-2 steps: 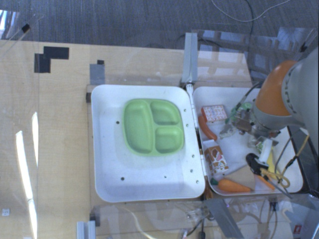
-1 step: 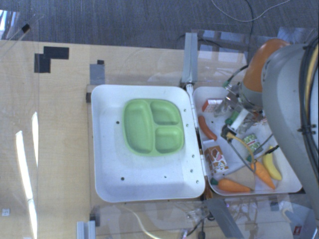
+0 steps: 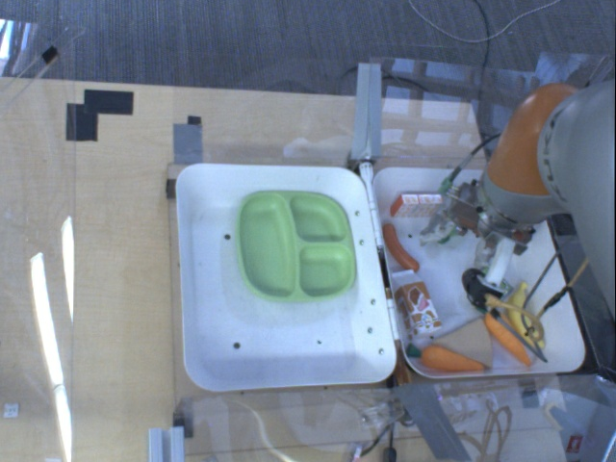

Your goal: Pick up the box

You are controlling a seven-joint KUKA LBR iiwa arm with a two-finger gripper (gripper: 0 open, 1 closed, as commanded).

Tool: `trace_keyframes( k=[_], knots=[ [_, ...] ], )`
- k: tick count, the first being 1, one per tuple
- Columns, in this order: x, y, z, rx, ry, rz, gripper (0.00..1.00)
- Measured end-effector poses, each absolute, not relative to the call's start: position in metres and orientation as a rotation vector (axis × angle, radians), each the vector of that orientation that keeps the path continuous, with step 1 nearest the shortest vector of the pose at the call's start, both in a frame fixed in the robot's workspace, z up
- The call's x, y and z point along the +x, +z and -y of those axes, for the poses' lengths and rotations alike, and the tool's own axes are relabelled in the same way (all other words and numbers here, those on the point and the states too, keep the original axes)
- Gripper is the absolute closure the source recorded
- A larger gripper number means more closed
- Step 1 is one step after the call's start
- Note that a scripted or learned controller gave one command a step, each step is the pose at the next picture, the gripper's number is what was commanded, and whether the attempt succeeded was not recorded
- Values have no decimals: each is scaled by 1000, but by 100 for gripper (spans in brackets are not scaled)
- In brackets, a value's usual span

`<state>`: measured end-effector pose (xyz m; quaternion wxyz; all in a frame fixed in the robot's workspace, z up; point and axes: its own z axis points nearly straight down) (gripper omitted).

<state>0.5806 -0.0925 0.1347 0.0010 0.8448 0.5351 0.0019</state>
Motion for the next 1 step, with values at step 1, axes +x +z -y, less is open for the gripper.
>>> trace_keyframes(
  k=[1],
  knots=[
    [663, 90, 112, 2528, -24, -1897, 0]
  ],
)
